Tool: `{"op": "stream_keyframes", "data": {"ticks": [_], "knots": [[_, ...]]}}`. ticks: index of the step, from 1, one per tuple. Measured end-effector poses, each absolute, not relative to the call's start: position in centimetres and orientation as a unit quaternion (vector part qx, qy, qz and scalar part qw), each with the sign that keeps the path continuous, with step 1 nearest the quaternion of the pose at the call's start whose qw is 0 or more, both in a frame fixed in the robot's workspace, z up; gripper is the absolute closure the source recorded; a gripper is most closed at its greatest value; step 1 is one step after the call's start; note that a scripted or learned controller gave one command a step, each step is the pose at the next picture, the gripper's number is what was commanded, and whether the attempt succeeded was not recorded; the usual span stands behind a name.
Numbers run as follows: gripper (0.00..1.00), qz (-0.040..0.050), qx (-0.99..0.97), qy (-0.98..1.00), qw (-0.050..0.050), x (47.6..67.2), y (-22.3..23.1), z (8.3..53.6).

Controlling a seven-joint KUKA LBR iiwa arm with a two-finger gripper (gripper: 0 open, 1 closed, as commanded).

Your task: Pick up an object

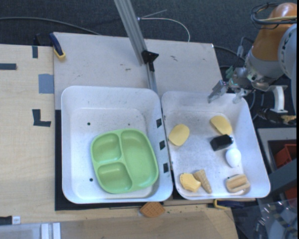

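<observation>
Toy foods in right bin [254, 133], fingers [217, 93] spread, unladen, arm over far corner

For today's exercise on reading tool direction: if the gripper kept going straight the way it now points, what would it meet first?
The gripper points down and left, over the right bin's far corner. Its line probably meets that bin's bare floor first, short of the yellow piece; depth is uncertain.

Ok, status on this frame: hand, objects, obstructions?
Hand open, holding nothing, over right bin's far rim. Nearest: yellow piece, black block. Path clear.
</observation>
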State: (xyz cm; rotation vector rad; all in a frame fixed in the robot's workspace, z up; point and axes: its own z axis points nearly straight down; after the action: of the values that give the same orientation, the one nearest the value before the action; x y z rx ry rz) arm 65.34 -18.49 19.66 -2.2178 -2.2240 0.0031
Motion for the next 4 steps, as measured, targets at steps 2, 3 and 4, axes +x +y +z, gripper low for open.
{"op": "stream_keyframes", "data": {"ticks": [2,3,4], "knots": [[0.0,0.0024,-0.706,-0.708,0.003,64.6,-17.6,13.8],[0.0,-0.0005,-0.706,-0.708,-0.002,64.7,-17.5,8.8],[1.0,0.0012,-0.706,-0.709,0.0,64.6,-17.5,9.8]]}}
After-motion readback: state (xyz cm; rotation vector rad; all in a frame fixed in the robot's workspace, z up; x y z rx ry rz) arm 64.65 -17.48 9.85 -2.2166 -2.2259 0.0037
